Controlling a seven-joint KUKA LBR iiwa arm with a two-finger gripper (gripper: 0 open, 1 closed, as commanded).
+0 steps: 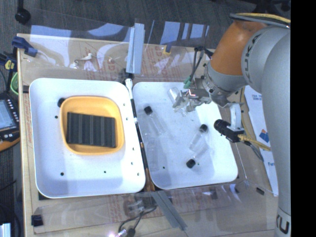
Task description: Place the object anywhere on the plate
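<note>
Yellow plate [91,105], left bin, dark ridged centre

Grey arm [269,83] from the right, tool [180,101] low, wrist bent leftward.

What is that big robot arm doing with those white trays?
The grey and orange robot arm reaches in over the right bin, its gripper near that bin's top edge. Clear little bottles with black caps lie in the bin, such as one at the left and one lower down. The yellow plate with its dark ridged middle sits in the left bin. No bottle is on the plate yet.
</note>
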